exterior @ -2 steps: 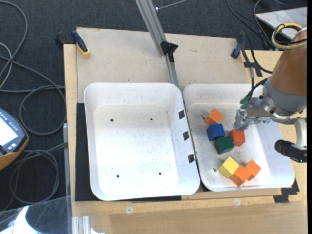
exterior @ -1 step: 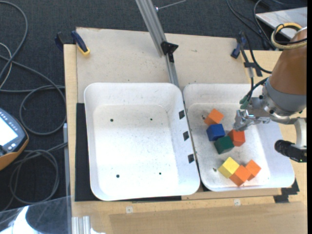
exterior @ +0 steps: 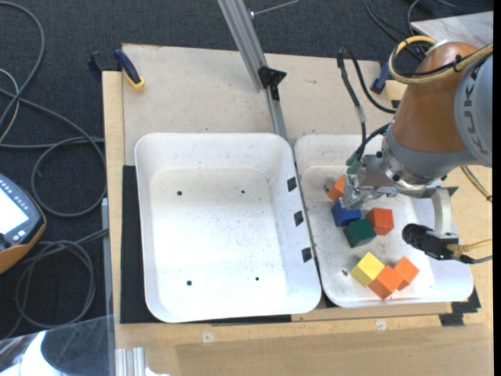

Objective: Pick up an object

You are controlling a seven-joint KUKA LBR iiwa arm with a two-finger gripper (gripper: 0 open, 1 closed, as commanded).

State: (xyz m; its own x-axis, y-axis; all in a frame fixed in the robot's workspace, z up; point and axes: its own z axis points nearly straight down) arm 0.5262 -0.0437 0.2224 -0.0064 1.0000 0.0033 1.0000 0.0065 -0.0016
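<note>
The gripper (exterior: 354, 198) hangs low over the right bin (exterior: 313, 151), toward its left wall and near the middle of that wall's length. Its tip sits right above a blue block (exterior: 345, 215), with an orange block (exterior: 337, 188) just beside it on the far side. The wrist hides the tip, so it cannot be told whether it is open, closed or gripping anything.

The blue block looks like the nearest candidate. It is a small cube with flat faces and crisp edges, a saturated blue, apparently painted wood or hard plastic. By that look it is probably light and stiff, not fragile, and its smooth faces could slip if caught off-centre or on a corner. The best hold is likely across two opposite flat sides, squarely.

The trouble is crowding. A dark green block (exterior: 359, 231) touches or nearly touches the blue one on its near right side, and a second orange block (exterior: 383, 221) lies just beside the green. Nearer the bin's front edge sit a yellow block (exterior: 366, 269) and another orange block (exterior: 395, 276), well apart from the gripper.
</note>
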